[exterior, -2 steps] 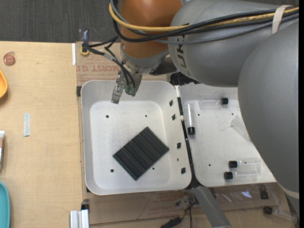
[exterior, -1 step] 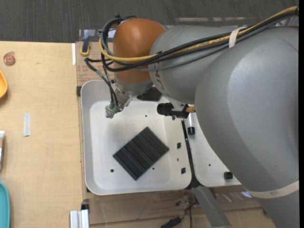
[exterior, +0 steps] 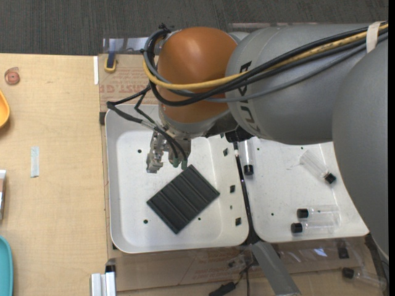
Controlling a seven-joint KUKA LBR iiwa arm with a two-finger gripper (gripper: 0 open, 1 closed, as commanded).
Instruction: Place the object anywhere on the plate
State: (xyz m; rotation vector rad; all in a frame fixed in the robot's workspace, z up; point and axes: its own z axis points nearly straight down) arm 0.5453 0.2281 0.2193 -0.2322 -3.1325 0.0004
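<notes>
Arm [exterior: 278,85] reaches in from right, orange band over left bin [exterior: 123,227]; gripper [exterior: 162,155] hangs above bin's upper middle, fingers too blurred to tell wide or narrow, nothing visibly between them; dark ribbed plate [exterior: 183,198] lies tilted on left bin floor, just below-right of gripper, apart from it; right bin [exterior: 345,227] holds small clear tubes with black caps [exterior: 301,221]; tan bench [exterior: 55,165] to left.

A robotics lab is suggested. A wooden bench [exterior: 55,165] is fitted with two white bins [exterior: 123,227]. Dark carpet [exterior: 92,11] is seen behind.
</notes>
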